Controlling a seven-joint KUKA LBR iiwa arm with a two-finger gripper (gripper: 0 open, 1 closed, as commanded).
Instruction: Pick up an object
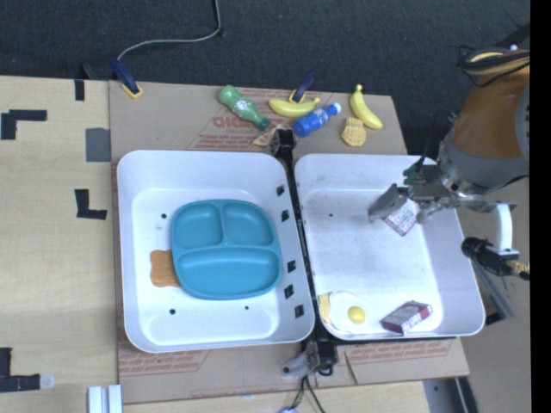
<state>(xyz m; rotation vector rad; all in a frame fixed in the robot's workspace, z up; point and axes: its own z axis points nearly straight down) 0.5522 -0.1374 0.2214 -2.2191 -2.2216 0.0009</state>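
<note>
Cardboard-covered bench, two white bins; gripper (405, 203) over right bin (362, 256) near its far right corner, fingers closed on small packet (401, 221), lifted off floor. Looks light, thin, crinkly, could slip; pinch flat across its middle

Two white bins (138, 175), two bananas (293, 107), two bottles (243, 107), one blue plate (225, 249), one fried egg (344, 311).

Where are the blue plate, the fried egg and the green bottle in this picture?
blue plate (226, 249), camera view, on its large lower compartment.
fried egg (355, 315), camera view, on the yellow yolk.
green bottle (244, 107), camera view, on the middle of its body.
</note>
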